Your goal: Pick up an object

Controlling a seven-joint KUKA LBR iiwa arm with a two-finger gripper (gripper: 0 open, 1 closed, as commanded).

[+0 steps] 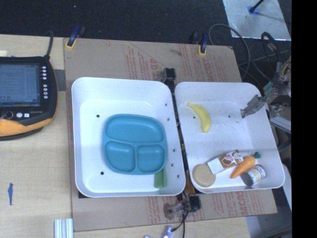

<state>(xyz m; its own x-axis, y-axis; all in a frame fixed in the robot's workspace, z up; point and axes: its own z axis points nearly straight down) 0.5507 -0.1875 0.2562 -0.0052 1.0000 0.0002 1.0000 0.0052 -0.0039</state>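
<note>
To the left of my end effector (pixel 249 109), in the same bin, lies the banana (pixel 200 116): light, stiff, smooth; I'd grip across its middle. My fingers' state I cannot tell.

Non-task stuff on my bench, referenced to the cardboard sheet (pixel 148 63). The teach pendant (pixel 25 95) lay left of it with its screen lit. Two yellow-blue clamps (pixel 73 37) (pixel 202 43) gripped its far edge, one near each corner. Loose cables (pixel 233 38) looped just past its far right corner, and a white sheet (pixel 255 11) lay beyond on the dark floor (pixel 124 9). A blue mark (pixel 10 193) sat well left of its near edge. An aluminium piece (pixel 63 227) lay at its near left corner.
</note>
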